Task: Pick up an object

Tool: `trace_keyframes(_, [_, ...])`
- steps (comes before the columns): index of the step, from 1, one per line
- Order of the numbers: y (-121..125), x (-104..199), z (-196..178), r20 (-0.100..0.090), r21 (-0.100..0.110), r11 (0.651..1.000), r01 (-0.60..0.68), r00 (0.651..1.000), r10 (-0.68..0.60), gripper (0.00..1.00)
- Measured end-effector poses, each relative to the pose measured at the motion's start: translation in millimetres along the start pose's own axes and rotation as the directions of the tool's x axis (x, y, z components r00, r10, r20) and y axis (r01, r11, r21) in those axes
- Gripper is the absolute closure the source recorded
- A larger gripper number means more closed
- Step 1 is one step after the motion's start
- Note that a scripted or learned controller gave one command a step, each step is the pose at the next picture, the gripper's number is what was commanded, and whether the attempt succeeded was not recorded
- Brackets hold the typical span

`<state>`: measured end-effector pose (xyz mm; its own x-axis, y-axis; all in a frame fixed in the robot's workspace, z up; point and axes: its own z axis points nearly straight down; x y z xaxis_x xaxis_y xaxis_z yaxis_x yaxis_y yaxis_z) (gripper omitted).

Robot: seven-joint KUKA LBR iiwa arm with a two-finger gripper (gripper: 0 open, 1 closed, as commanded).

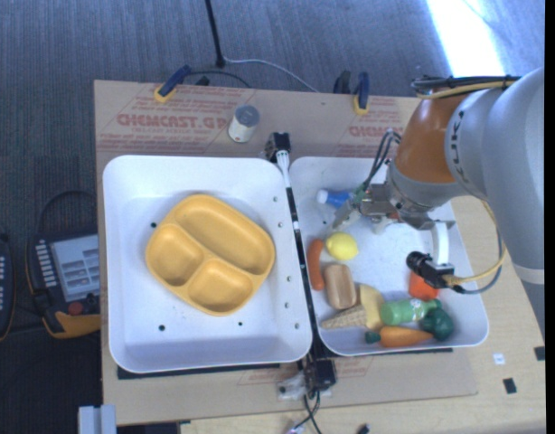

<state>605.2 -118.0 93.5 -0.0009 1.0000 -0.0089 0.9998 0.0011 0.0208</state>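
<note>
Gripper (361, 208) low in right bin (467, 328), far end
Finger state unclear; lemon (342, 246) just near-left of it.

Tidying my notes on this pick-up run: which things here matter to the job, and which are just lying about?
Job: gripper; right bin with lemon, hot dog, carrot, broccoli.

Lying about: yellow tray in left bin, clamps, tape roll.

Bright daylight glares at top right; picture slightly soft, small details perhaps blurred.
</note>
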Motion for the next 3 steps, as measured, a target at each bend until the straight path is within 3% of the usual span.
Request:
trace_keyframes(1, [-86, 12, -3, 0.001, -0.008, 1.000, -0.001, 1.000, 0.001, 0.00])
trace_keyframes(2, [-85, 10, -14, 0.004, -0.010, 1.000, -0.003, 1.000, 0.003, 1.00])
trace_keyframes(3, [-109, 113, -94, -0.009, 0.023, 1.000, 0.001, 1.000, -0.001, 1.00])
